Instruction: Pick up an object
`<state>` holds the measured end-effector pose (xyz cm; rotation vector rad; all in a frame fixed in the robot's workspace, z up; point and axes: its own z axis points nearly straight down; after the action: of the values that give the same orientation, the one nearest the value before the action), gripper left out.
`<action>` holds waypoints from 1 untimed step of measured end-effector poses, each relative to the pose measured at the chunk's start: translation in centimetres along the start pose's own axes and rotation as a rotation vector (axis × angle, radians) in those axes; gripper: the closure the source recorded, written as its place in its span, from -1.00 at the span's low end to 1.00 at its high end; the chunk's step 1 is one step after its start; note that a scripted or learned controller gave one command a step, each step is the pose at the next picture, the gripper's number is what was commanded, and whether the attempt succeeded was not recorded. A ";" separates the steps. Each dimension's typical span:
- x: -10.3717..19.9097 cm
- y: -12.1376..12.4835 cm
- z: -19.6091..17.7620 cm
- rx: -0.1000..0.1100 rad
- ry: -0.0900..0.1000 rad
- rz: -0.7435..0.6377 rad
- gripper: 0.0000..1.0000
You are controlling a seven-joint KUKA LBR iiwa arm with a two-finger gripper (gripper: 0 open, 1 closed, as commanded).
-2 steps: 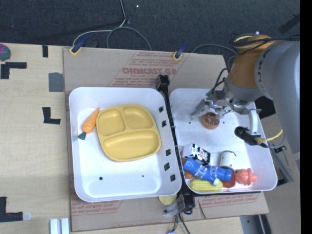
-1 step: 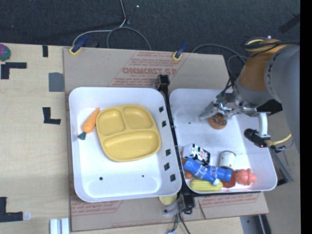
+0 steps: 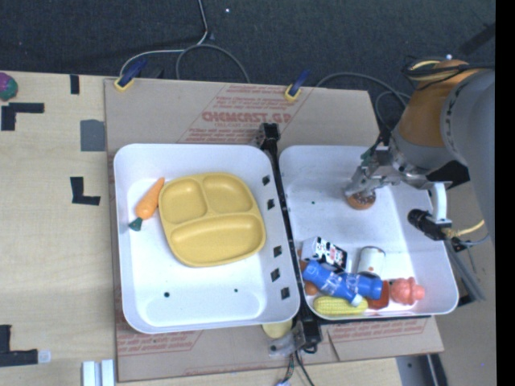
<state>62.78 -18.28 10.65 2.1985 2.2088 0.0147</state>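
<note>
Below, the left shallow white bin (image 3: pixel 133 296) holds a yellow plastic divided plate (image 3: pixel 212 218) and, beside its left edge, an orange toy carrot (image 3: pixel 148 200). The right white bin (image 3: pixel 322 175) has a heap along its near wall: a blue bottle (image 3: pixel 342 283), a yellow corn cob (image 3: pixel 338 304), a red toy (image 3: pixel 405 291), a grey cylinder (image 3: pixel 369 258). The gripper (image 3: pixel 362 190) sits low over a small round brown object (image 3: pixel 361 201); whether it grips cannot be told.
</note>
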 end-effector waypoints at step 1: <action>0.7 -0.3 1.1 0.003 -0.003 0.005 1.00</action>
<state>62.53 -17.64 9.49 2.2043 2.2033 0.0078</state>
